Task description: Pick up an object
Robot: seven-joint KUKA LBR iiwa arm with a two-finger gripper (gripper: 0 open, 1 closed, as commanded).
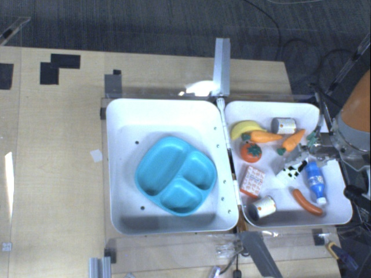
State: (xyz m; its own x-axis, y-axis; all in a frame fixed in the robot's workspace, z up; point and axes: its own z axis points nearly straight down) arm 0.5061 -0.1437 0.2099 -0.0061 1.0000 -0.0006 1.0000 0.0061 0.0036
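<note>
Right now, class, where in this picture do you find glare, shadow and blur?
In the camera view, glare whitens the bench by the left bin at its far rim; soft shadow lies under the blue divided plate and along that bin's near wall; the small items in the right bin look slightly soft.

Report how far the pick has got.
Done: the arm has reached in over the right bin, with the gripper near its right side, close above the blue bottle. In hand: nothing visibly lifted; the bottle, the sausage, the carrots and the cans all lie on the bin floor. Left: grasp one object and raise it.
</note>
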